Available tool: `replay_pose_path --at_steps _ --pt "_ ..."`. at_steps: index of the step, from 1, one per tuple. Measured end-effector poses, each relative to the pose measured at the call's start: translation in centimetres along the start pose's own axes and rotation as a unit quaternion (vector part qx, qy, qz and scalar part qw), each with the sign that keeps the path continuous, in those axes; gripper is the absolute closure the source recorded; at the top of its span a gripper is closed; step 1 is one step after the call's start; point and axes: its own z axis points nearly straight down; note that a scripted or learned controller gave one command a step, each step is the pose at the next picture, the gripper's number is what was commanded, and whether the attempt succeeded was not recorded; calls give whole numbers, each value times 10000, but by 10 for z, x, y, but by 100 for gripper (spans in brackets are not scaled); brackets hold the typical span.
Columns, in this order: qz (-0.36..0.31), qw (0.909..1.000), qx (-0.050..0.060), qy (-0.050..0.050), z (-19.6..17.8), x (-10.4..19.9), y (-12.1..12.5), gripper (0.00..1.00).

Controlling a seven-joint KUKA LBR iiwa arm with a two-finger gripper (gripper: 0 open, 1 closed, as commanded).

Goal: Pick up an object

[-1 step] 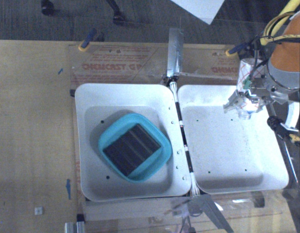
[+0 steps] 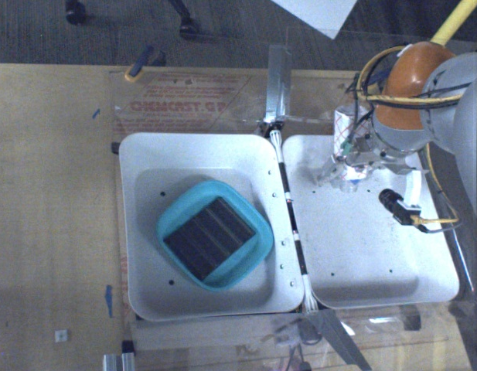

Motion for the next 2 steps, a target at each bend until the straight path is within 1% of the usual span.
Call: replay_pose_path --at_steps 1,2 --pt "-545 9985 71 5 6 -8 13 0" --pt "-1855 9826 77 -3 7 -16 11 0"
